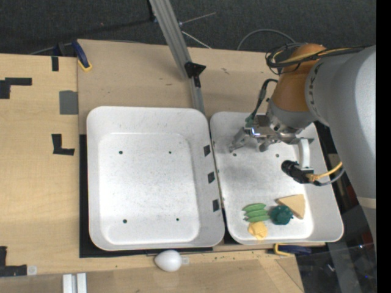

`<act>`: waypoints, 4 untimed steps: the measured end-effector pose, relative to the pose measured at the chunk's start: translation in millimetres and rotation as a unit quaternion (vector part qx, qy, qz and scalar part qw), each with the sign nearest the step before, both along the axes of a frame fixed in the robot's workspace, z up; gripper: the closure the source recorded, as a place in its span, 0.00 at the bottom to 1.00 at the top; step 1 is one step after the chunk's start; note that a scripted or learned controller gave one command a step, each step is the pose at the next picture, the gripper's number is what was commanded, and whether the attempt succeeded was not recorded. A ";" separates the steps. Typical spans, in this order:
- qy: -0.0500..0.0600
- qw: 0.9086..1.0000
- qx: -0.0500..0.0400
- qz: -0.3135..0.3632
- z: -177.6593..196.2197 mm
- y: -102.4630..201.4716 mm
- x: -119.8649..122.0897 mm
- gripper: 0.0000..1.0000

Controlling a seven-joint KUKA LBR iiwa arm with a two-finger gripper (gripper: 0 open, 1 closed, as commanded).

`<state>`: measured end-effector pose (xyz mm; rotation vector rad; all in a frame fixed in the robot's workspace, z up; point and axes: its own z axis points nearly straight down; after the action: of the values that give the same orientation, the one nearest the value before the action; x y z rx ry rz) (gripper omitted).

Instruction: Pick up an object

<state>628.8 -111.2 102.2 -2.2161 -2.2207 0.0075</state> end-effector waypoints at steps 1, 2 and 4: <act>-0.002 1.000 0.000 0.000 13.0 0.5 1.1 1.00; -0.005 1.000 0.000 -0.001 68.1 -8.9 -0.1 1.00; -0.003 1.000 0.001 0.003 111.6 54.2 9.8 1.00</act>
<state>638.7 -57.0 213.8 -2.2124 -2.2283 -0.0008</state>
